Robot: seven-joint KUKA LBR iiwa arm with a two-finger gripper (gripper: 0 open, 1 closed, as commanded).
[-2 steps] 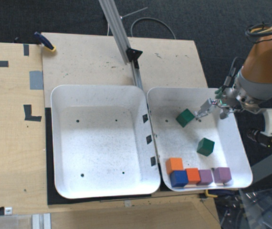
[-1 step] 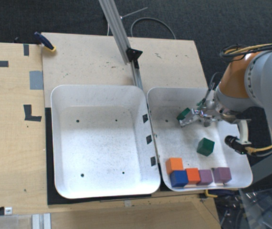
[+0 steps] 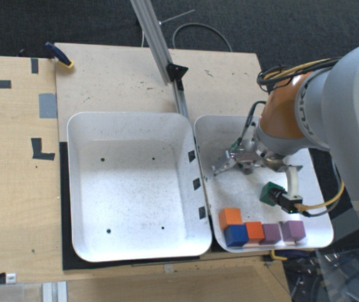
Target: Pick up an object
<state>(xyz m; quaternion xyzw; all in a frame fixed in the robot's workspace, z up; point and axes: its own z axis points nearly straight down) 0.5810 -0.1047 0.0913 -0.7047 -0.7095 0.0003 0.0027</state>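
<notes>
Gripper (image 3: 239, 159) over right bin (image 3: 220, 137), state unclear | blocks (image 3: 261, 230) lined along near wall

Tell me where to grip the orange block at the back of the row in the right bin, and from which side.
Grip the orange block from straight above, across its left and right faces. The blue block touches its front, and the bin wall lies close on its left, so that finger would have little room. Its back face is free.
</notes>
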